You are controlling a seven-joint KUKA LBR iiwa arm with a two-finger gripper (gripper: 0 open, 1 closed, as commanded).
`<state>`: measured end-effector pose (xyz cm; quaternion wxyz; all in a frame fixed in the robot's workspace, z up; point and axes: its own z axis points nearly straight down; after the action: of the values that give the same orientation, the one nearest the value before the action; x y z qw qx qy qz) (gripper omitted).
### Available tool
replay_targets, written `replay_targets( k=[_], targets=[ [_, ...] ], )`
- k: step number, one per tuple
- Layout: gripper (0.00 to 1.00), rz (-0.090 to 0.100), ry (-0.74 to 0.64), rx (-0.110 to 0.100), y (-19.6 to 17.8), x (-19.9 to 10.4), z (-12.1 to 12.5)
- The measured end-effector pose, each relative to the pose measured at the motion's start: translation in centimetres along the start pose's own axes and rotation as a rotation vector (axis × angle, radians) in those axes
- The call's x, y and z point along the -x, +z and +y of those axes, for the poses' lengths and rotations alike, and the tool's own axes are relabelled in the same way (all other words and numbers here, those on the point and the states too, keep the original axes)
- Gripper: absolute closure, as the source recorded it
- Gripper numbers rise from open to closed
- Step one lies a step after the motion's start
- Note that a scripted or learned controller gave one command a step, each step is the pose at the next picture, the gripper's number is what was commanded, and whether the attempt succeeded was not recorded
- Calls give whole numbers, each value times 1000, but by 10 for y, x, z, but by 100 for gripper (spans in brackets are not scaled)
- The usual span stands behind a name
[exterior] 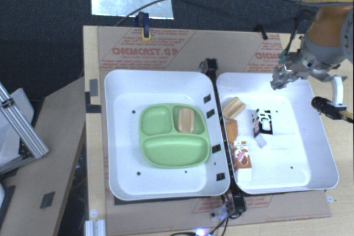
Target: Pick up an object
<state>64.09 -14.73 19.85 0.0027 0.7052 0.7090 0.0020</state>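
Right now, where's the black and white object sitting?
The black and white object lies in the right bin, near its middle, right of the tan bread-like piece and below the gripper hovering at the bin's far edge.

the brown board (166, 47) under my two bins carries red print reading "chemcast gp", once behind the left bin and again, partly cut off, near the right corner. on the small packets i can read no print.

glossy plastic green tray (174, 152) (smooth white bins (166, 84))
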Motion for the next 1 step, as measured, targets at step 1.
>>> replay_targets(
  k=[1],
  targets=[
    [100,0,0,1,-60,-1,-7]
  ],
)
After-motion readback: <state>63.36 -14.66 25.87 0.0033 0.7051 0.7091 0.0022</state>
